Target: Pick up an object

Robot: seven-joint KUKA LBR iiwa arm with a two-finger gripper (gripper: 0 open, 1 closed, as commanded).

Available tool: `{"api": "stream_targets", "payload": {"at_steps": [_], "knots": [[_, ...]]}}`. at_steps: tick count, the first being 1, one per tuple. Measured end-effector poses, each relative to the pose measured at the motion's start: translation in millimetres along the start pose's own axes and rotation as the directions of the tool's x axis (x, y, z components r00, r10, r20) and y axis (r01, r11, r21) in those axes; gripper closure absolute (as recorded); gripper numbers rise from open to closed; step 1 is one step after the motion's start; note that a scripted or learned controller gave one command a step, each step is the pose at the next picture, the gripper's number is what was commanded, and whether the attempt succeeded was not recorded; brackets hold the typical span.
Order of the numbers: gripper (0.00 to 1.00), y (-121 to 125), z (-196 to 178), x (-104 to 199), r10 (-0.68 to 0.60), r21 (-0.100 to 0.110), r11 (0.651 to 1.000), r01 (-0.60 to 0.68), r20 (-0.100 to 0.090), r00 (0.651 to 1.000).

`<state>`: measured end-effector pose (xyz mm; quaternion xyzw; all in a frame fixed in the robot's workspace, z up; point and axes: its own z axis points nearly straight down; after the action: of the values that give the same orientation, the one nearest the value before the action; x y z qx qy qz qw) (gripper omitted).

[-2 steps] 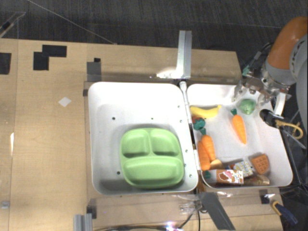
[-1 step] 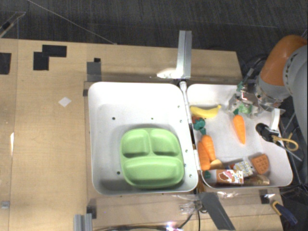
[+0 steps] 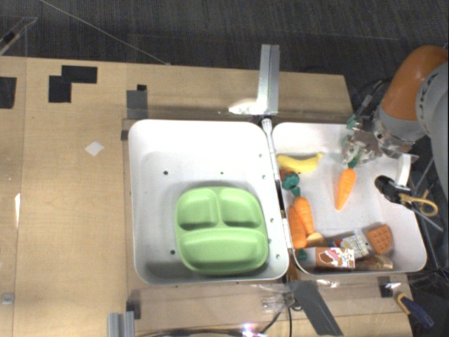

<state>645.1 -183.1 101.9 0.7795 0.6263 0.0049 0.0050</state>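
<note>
Camera view: arm [image 3: 421, 90] comes in from the right, orange band at the upper right corner of the right bin [image 3: 414, 255]. Hand [image 3: 361, 146] sits low over that bin's far right area, right at the green top of a carrot [image 3: 344, 187] that lies alone mid-bin, tip pointing toward the near edge. Can't tell whether the hand is spread or pressed together; the wrist hardware blocks it, and nothing shows clearly pinched.

Other items in the right bin: banana [image 3: 299, 162] near the far left corner, small teal piece [image 3: 290, 184] just beside it, two more carrots [image 3: 302, 222] side by side against the left wall, a snack packet [image 3: 344, 253] and a waffle-like brown piece [image 3: 379, 238] along the near wall.

Left bin [image 3: 151, 153] holds a green divided tray [image 3: 222, 229], upright, toward the near right corner. Both bins touch side by side on the bench [image 3: 63, 209].
</note>
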Motion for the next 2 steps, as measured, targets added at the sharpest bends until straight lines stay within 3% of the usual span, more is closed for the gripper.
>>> {"api": "stream_targets", "payload": {"at_steps": [1, 2], "knots": [[1.0, 0, -14, 24, -0.127, 0.01, 0.992, 0.127, 0.0, 0.992], [1.0, 1, -108, 119, -0.129, 0.006, 0.992, 0.129, -0.002, 0.992]]}}
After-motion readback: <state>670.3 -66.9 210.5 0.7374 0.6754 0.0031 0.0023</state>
